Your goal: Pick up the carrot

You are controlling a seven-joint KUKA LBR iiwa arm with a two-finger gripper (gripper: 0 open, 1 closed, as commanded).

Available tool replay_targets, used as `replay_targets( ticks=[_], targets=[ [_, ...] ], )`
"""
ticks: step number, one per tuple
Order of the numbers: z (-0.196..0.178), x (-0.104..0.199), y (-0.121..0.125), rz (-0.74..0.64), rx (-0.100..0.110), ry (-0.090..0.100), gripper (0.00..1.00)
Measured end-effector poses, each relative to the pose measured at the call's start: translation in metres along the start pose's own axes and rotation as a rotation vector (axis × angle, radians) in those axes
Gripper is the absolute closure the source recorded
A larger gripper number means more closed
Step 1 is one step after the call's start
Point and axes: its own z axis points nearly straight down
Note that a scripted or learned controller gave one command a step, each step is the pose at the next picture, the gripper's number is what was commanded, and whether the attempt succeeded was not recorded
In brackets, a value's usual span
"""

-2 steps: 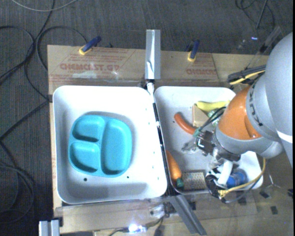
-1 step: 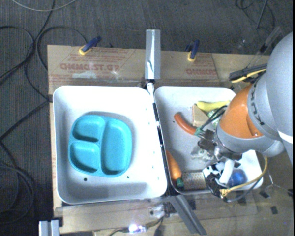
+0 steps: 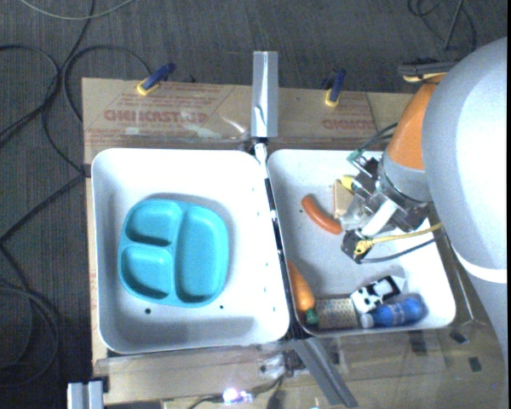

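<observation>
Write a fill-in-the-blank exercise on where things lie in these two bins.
1. The blue divided plate lies in the ___ bin.
2. The carrot lies against the right bin's ___ wall.
3. The gripper hovers nearest the ___, not the carrot.
4. The blue bottle lies along the right bin's ___ edge.

Missing words: left; left; sausage; near

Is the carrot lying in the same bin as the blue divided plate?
No, the carrot lies against the left wall of the right bin, while the blue divided plate sits in the left bin.
</observation>
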Motion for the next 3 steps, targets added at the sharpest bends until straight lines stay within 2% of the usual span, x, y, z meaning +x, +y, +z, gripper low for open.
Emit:
replay_targets(
  ticks=[1,2,3],
  targets=[
    [-0.008,-0.001,0.0,-0.002,0.002,-0.007,1.0],
    [-0.108,-0.025,-0.001,0.188,-0.001,0.001,1.0],
    [-0.009,-0.037,-0.053,0.256,0.005,0.0,1.0]
  ],
)
